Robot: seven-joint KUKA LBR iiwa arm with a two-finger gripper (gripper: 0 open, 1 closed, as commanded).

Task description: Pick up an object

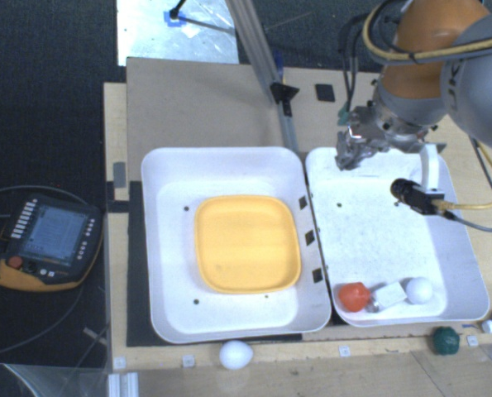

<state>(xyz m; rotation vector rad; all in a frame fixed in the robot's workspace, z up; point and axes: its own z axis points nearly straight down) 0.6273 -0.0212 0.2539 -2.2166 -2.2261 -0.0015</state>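
Three small objects lie together at the near edge of the right bin [370, 230]: an orange-red ball [353, 296], a small white block [388, 295] and a white ball [418, 289]. My gripper [351, 157] hangs over the far left corner of that same bin, well away from those objects. Nothing shows between its fingers. A yellow square plate [247, 243] fills the middle of the left bin [167, 222].
On the bench in front of the bins rest a white egg-shaped object [236, 354] and a dark green ball [445, 340]. A teach pendant [45, 241] lies at the far left. A slanted metal pole [258, 44] rises behind the bins.
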